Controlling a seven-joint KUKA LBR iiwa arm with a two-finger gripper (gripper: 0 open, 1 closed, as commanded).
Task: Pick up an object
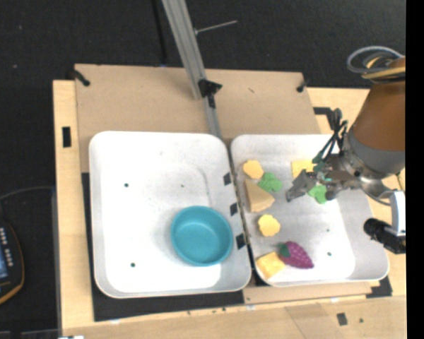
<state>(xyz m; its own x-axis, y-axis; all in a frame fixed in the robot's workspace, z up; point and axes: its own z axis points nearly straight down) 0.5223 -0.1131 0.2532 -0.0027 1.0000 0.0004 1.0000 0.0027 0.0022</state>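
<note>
The left bin (127,161) holds a blue bowl (201,235) near its front. In the right bin (353,260) lie purple grapes (295,254) and yellow pieces (269,224) nearest, then a tan wedge (258,198) and green pieces (271,183). The gripper (305,186) hangs over that bin's far half beside another green piece (319,195); its grip cannot be told.

One fixed camera is looking down from above at a slant, far enough back to be taking in the whole surface (184,104), both white bins (127,189) side by side, and the arm (381,126) entering from the right.
</note>
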